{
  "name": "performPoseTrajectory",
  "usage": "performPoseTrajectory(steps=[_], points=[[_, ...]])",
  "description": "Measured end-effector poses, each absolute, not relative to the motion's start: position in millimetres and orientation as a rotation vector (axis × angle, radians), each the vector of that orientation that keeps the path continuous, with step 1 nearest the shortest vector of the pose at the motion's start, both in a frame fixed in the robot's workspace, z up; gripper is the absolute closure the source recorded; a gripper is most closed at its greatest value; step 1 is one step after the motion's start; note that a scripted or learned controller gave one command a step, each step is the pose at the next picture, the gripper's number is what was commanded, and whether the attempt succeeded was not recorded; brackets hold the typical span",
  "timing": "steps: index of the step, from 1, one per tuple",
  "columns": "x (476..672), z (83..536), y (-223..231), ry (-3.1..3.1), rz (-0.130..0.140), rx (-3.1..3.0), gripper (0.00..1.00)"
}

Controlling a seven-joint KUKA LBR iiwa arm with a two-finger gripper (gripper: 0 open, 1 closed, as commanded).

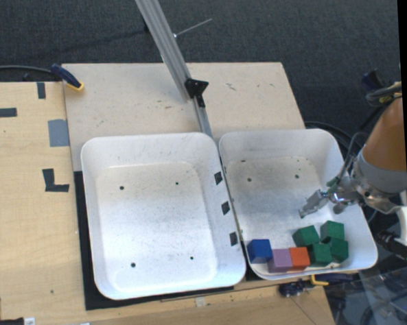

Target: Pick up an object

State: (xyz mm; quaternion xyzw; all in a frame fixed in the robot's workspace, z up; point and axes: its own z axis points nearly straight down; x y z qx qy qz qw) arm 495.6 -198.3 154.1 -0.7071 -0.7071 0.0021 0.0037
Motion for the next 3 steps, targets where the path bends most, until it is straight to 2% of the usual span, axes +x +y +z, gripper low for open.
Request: performPoseTrajectory(steps=[1, 2, 3], points=[[494.4, 99, -208, -2.217, 0.007, -2.218, 0.00], [496.0, 112, -207, -2.220, 0.002, -2.218, 1.00], [497.2, 172, -200, -2.227, -0.003, -2.222, 1.00]])
